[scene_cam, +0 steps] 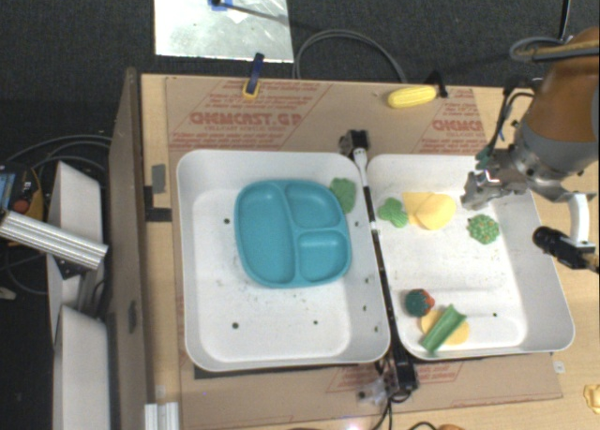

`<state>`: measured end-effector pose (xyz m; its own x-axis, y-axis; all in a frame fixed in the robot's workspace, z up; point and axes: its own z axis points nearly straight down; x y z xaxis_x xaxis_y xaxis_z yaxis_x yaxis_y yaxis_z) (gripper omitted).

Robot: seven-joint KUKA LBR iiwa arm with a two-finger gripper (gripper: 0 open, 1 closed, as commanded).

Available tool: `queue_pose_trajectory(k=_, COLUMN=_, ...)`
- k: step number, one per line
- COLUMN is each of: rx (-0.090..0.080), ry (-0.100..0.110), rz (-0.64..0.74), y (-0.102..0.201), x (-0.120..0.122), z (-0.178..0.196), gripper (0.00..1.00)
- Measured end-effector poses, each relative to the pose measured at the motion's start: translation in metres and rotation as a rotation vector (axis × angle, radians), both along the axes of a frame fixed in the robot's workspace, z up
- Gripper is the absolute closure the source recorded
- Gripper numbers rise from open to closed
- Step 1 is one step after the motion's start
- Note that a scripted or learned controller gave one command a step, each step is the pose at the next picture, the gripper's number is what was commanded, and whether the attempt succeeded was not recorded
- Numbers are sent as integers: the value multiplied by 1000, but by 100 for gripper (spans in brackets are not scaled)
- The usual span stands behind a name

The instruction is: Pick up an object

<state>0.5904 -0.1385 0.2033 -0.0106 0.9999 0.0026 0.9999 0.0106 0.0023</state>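
Observation:
In the right bin (539,320) lie a yellow lemon-like piece (432,211), a small green piece (394,215) to its left, a green broccoli-like piece (484,229), a red-and-green piece (417,302) and a green-and-yellow corn-like piece (442,327). My gripper (476,190) hangs over the right bin's far side, just right of the yellow piece and above the broccoli piece. Nothing shows between its fingers. Another green piece (343,194) lies in the left bin beside the blue plate.
A blue divided plate (291,231) sits in the left bin (211,325). A yellow banana-like object (411,96) lies on the cardboard behind the bins. The arm's grey body (562,128) stands over the right bin's far right corner.

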Motion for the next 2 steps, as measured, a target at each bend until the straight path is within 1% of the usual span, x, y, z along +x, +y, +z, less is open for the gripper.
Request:
queue_pose_trajectory(k=1, rx=-3, ry=0, rz=-8, y=-5, x=-1, z=1, gripper=0)
queue_pose_trajectory(k=2, rx=-5, ry=4, rz=-13, y=-54, x=2, z=-52, gripper=0)
